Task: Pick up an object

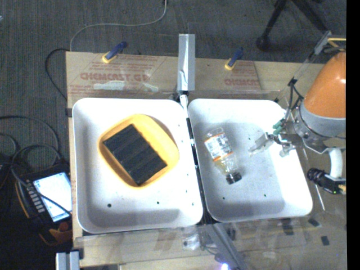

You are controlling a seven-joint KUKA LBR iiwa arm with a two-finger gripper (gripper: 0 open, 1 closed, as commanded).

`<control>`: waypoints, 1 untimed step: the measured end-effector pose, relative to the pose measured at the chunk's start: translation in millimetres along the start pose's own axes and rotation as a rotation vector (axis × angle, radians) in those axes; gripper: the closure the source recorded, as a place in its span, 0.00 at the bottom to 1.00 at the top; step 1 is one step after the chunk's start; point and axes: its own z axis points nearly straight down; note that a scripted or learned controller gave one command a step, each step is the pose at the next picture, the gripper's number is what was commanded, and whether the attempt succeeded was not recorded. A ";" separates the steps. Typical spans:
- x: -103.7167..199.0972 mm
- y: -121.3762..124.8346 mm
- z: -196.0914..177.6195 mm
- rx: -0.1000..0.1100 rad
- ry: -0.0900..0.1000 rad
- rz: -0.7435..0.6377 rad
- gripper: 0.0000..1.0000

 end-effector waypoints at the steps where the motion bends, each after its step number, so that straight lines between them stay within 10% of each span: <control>1: 46.7 28.6 103.2 -0.014 -0.006 0.016 0.00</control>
